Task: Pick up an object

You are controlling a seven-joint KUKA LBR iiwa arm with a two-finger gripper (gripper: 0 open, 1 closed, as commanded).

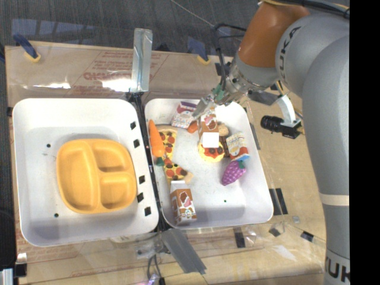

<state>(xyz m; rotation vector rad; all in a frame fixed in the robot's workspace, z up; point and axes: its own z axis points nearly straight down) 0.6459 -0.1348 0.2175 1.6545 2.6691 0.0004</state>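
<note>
The right bin [256,202] holds several toy foods. An orange carrot [155,140] lies by its left wall beside a pizza slice [168,138], and a second slice [176,172] lies lower down. A small carton [183,202] stands near the front. Purple grapes [233,171] lie to the right, below a round cake with a white block on top [211,146]. A white packet [183,115] rests at the back. My gripper [203,109] hangs low over the bin's back, just right of the white packet and above a small orange piece [193,127].
The left bin [24,135] holds a yellow divided plate [95,174]. A metal clamp [141,58] stands at the back between the bins. The grey arm [320,70] fills the right side, and cables run near the wrist.
</note>
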